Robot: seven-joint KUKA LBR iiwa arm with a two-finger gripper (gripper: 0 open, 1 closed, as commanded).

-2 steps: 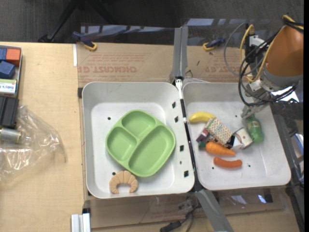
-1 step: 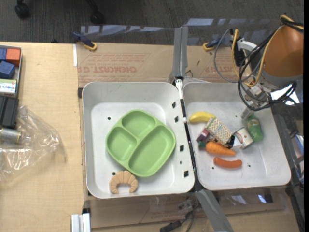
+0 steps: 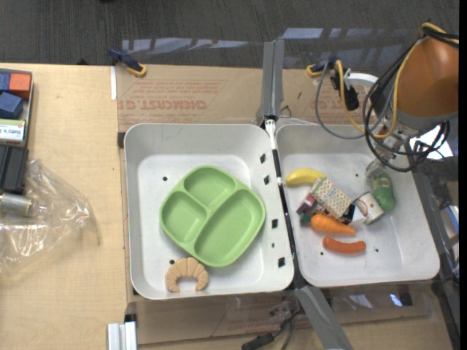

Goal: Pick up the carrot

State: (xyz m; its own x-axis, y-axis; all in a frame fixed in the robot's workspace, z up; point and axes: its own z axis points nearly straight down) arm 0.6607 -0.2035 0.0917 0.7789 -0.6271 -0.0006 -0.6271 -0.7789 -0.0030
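The stubby orange plastic carrot [image 3: 332, 224] lies ungrasped in the shallow white right-hand bin [image 3: 408, 268], beside a reddish sausage [image 3: 344, 246]. The grey-and-orange arm [image 3: 430, 79] hangs above (its grip state I cannot tell).

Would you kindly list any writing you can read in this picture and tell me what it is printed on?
"CHEMCAST", printed in red and seen upside down, on the brown cardboard sheet behind the bins; the smaller lines around it are too blurred to read.
Label on the small can in the right bin: too small to read.
White label at the left edge: unreadable.
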